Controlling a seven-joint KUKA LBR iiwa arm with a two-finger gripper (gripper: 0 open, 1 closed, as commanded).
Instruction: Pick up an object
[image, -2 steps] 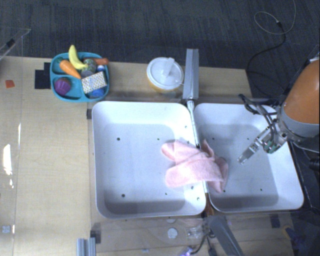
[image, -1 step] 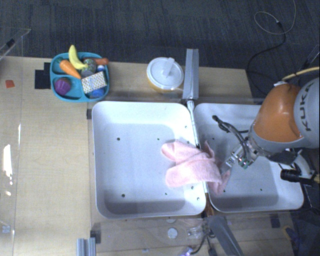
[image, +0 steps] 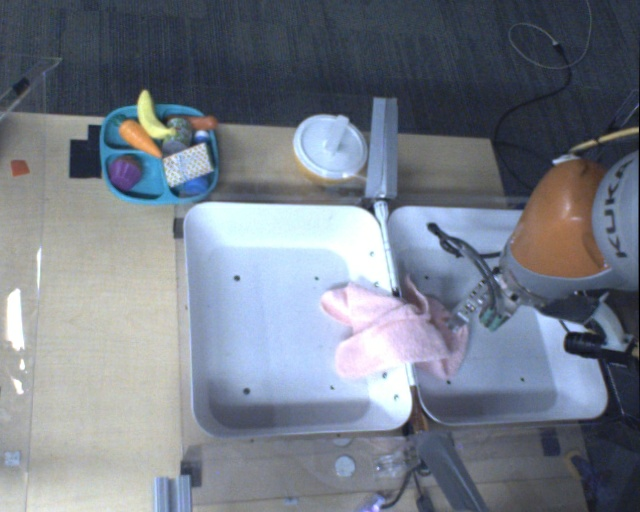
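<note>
**Fingers against the cloth's right edge**

Fingers of your gripper (image: 462, 318) stood at the right edge of the pink cloth (image: 392, 335); whether they were spread or closed on a fold, you could not tell. You saw the cloth draped over the divider between the left bin (image: 250, 250) and right bin (image: 560, 395), its long axis across it, leftward from the fingers. You could read "KU" on the arm (image: 600, 215).

My gripper (image: 447, 318) sits low in the right bin (image: 520, 395), touching a pink cloth (image: 385, 332) draped over the divider into the left bin (image: 260, 330)
</note>
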